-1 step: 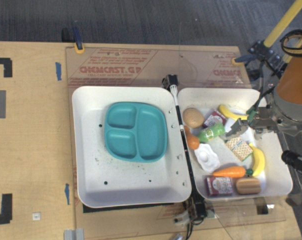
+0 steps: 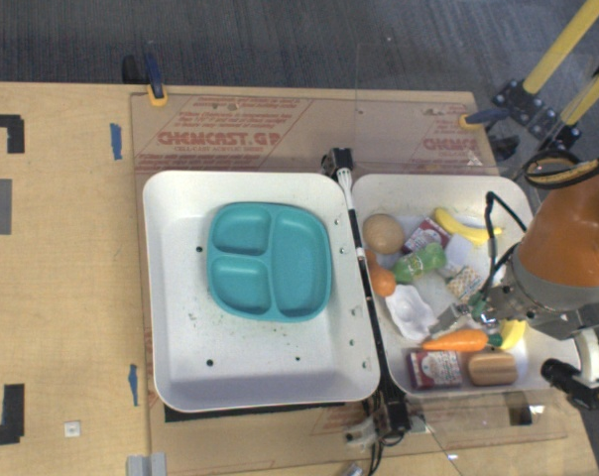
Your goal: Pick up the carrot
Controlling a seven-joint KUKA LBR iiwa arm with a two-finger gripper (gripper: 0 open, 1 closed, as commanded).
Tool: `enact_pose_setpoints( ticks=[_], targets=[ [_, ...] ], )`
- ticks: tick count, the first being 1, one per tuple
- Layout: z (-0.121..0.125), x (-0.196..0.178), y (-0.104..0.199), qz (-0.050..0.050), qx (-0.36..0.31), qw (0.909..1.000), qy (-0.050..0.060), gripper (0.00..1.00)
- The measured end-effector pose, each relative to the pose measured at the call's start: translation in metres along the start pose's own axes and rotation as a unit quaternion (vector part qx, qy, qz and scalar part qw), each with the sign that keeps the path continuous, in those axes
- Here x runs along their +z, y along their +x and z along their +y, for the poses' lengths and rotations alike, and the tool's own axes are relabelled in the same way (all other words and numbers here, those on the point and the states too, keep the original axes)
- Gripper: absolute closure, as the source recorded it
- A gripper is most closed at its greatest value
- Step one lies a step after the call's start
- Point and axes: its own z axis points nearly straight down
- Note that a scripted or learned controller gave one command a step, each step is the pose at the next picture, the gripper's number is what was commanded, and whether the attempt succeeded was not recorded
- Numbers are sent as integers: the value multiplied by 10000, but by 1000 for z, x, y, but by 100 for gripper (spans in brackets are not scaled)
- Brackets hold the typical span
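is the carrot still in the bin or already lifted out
In the bin: the carrot lies on its side in the right bin, beside the gripper.

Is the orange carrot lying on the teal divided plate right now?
No, the orange carrot lies in the right white bin among other items, while the teal divided plate sits in the left white bin.

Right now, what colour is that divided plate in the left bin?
Teal, seen clearly in the camera view: the divided plate is one plain colour.

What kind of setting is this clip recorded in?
Probably a robotics lab bench for pick-and-place trials: two white bins sit on taped cardboard, one bin holds toy foods such as a carrot, and a KUKA arm reaches in.
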Motion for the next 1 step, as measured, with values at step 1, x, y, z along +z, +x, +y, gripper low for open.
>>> enact_pose_setpoints(
  ticks=[1],
  targets=[
    [9, 24, 15, -49, -1819, 9833, -70, 0]
  ],
)
